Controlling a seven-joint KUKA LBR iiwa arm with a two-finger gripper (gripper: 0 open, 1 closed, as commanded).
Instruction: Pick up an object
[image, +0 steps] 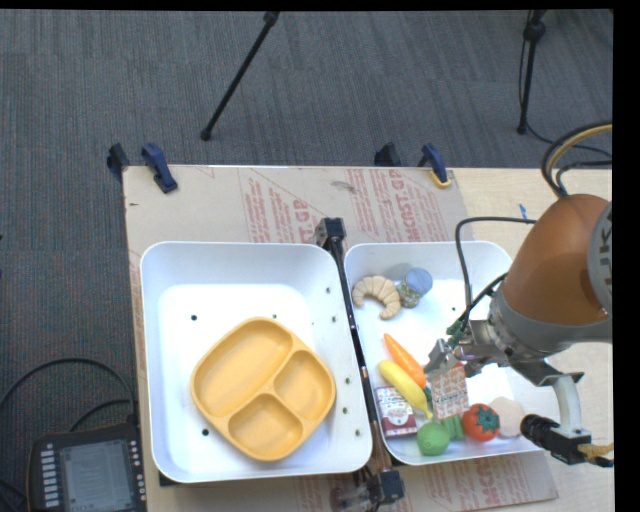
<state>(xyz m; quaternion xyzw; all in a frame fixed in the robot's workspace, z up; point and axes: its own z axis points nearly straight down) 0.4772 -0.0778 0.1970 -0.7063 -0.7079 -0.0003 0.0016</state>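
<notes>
The right bin holds several toy foods: a croissant, a blue-grey piece, an orange carrot, a yellow piece, a red packet, a green piece, a red tomato and a pale piece. My gripper hangs low over the middle of this bin, right of the carrot. A small red-and-white carton sits directly under its tip. The wrist hides the fingers.
The left bin holds a yellow three-compartment plate. Clamps grip the cardboard bench top at its far edge. A black divider runs between the bins. Tripod legs stand on the carpet behind.
</notes>
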